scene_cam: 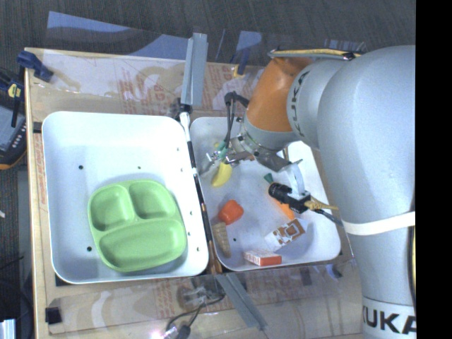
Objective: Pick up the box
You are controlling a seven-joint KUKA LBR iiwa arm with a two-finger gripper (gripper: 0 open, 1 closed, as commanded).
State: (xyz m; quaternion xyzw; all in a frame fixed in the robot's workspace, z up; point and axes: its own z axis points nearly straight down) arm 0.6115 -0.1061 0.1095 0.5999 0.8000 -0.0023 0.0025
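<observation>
The box [263,259] is seen lying flat in the right bin [247,193], close to the near wall. It is small, orange and white. It is not touched by anything from above. Just beside it, a little farther back and to the right, a brown and white packet [286,232] is seen lying tilted. To the left of the box, a brown thing [222,240] is laid against the bin's left wall. Farther back, an orange-red block [229,212] is found, apart from the box. Farther still, a yellow thing [221,176] shaped like a little banana is seen.

The gripper [217,158] is held low over the far left part of the right bin, right at the yellow thing. It is well apart from the box. Whether the gripper is spread or pressed together cannot be told, and whether the yellow thing is pinched cannot be told either.

In the left bin [70,147], a green tray [138,224] with three parts is laid. Both bins are carried by the desk [106,83].

The task is judged to be hardly begun. The box is not held and not lifted yet. The gripper needs to be brought to the near side, lowered over the box and closed on it, and then the box needs to be lifted. Care may be needed, because the packet is so close.
</observation>
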